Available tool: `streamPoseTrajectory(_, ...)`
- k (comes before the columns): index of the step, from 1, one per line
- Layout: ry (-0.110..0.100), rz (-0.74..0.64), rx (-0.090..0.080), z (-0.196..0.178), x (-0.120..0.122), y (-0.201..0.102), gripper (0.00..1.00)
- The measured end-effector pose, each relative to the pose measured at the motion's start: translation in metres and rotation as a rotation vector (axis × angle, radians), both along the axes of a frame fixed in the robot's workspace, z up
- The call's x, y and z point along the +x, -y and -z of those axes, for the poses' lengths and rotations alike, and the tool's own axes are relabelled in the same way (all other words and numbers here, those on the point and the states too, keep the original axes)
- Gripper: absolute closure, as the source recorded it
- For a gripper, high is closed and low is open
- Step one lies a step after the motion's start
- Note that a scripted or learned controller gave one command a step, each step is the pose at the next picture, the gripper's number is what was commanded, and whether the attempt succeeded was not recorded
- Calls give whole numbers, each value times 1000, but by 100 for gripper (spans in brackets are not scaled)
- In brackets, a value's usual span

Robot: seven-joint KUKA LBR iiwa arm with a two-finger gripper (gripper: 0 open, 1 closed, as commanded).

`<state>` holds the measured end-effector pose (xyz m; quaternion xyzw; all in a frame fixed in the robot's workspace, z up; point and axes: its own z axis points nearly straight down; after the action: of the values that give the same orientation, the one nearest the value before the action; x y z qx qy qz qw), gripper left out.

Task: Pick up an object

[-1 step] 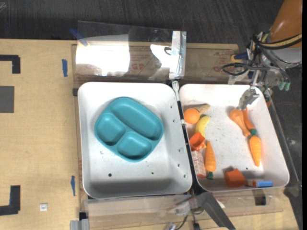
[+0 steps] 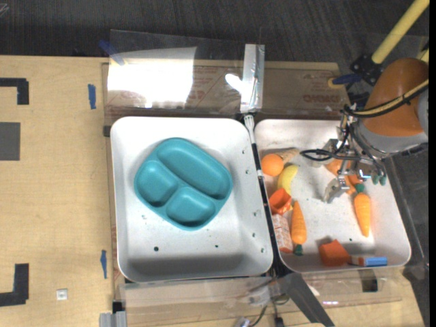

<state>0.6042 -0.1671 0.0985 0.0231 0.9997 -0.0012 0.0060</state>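
2 white bins (image 2: 129, 251), 1 teal tray (image 2: 182, 182), 2 carrots (image 2: 363, 212)

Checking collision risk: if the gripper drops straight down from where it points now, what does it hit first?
Probably bare floor of the right bin, just left of the carrot. The gripper hangs over that gap. Depth is unclear from this slanted view, so it might clip the carrot's top.

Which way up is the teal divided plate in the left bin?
Upright: the teal divided plate lies flat in the left bin, its three compartments facing up.
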Motion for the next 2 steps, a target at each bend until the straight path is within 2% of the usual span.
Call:
streamPoseTrajectory(1,7,-2,-2,-11,2,-1,100)
streamPoseTrajectory(2,5,-2,-1,-10,2,-2,0)
